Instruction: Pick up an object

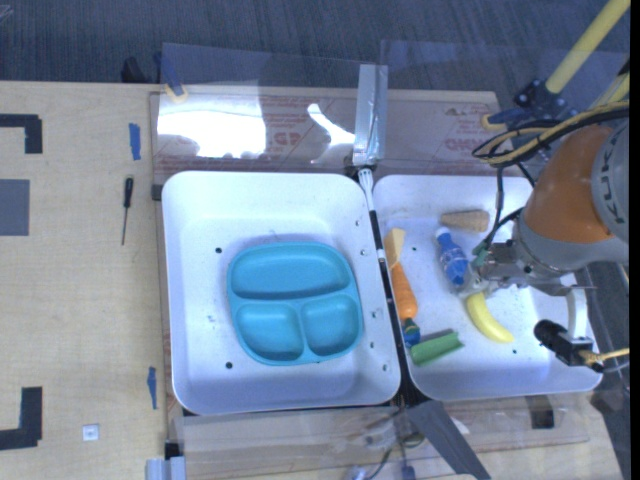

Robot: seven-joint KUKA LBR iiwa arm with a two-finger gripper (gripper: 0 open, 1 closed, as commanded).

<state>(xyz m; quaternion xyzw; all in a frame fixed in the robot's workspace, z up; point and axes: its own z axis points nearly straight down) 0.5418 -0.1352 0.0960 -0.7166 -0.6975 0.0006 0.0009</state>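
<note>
The banana (489, 318) lies diagonally, tip toward lower right, below the gripper (487, 270); its grip state cannot be told.

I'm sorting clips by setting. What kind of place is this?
Likely a robotics lab bench for grasping trials: two white bins on a wooden bench, toy food like a banana and carrot, and a cabled arm.

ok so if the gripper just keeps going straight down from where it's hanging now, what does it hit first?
Most likely the banana: the gripper hangs over the right bin, just above the banana's upper end. The blue bottle lies close on its left. Depth is hard to judge from this slanted view, so it could land on bare bin floor between them.
</note>
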